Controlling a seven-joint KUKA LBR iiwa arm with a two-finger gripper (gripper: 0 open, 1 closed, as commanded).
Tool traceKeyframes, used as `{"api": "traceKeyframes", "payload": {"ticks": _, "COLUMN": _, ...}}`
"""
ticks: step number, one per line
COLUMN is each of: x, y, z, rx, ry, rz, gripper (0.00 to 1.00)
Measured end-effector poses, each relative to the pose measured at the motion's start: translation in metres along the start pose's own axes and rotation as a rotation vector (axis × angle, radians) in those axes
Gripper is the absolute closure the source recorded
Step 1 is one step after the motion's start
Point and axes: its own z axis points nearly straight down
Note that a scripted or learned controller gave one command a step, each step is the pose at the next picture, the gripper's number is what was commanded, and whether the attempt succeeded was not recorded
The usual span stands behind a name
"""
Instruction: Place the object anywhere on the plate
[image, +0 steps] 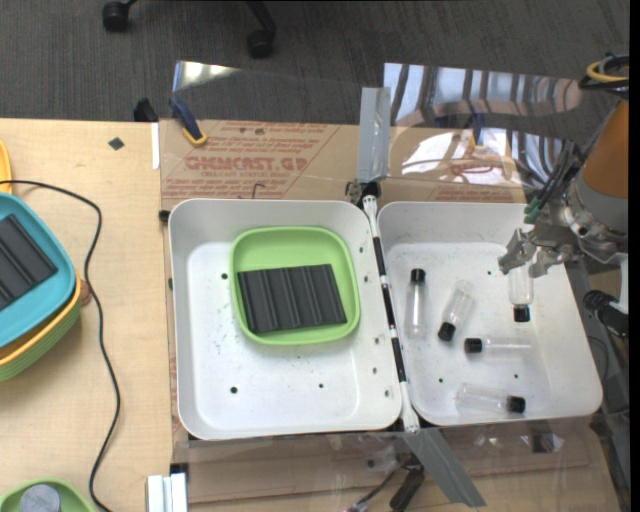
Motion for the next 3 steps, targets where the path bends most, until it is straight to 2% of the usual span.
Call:
{"api": "traceKeyframes", "payload": {"ticks": 1, "x": 0.000, "y": 0.000, "z": 0.000, "rx": 0.000, "ry": 0.000, "rz": 0.000, "gripper": 0.00}}
{"api": "traceKeyframes", "payload": {"ticks": 2, "x": -0.010, "y": -0.014, "z": -0.040, "rx": -0.003, "ry": -0.001, "rz": 0.119, "gripper": 0.00}}
{"api": "traceKeyframes", "payload": {"ticks": 3, "x": -0.001, "y": -0.002, "z": -0.142, "rx": 0.003, "ry": -0.003, "rz": 0.409, "gripper": 0.00}}
